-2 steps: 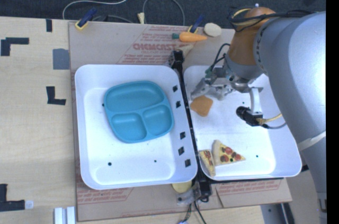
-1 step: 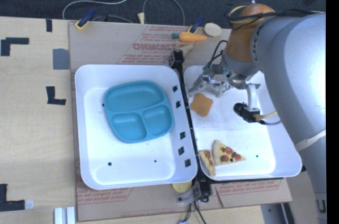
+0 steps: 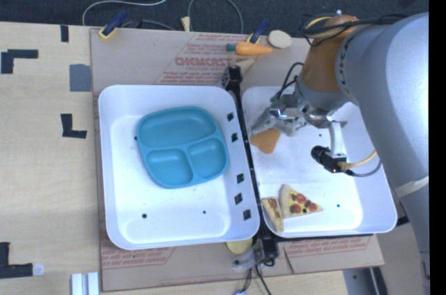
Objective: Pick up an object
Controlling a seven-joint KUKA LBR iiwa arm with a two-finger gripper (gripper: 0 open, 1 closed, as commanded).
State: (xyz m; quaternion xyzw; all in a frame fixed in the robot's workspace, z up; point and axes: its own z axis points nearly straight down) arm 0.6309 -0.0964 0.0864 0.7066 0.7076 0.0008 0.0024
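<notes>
My gripper (image 3: 268,123) reaches into the right bin (image 3: 362,213) from the right and points left, low over the bin floor near the divider. An orange-brown bread-like piece (image 3: 265,141) lies right at its fingertips, just below them. A toy pizza slice (image 3: 299,203) lies on the floor of the same bin toward the front. A tan piece (image 3: 272,212) lies beside the pizza, against the divider.
The left bin (image 3: 115,217) holds a blue divided plate (image 3: 182,146). Black clips run along the divider (image 3: 240,147) between the bins. Behind the bins, a toy carrot (image 3: 251,48) and a pale egg-like object (image 3: 279,39) rest on the cardboard. The bulky grey arm (image 3: 397,91) covers the right bin's right side.
</notes>
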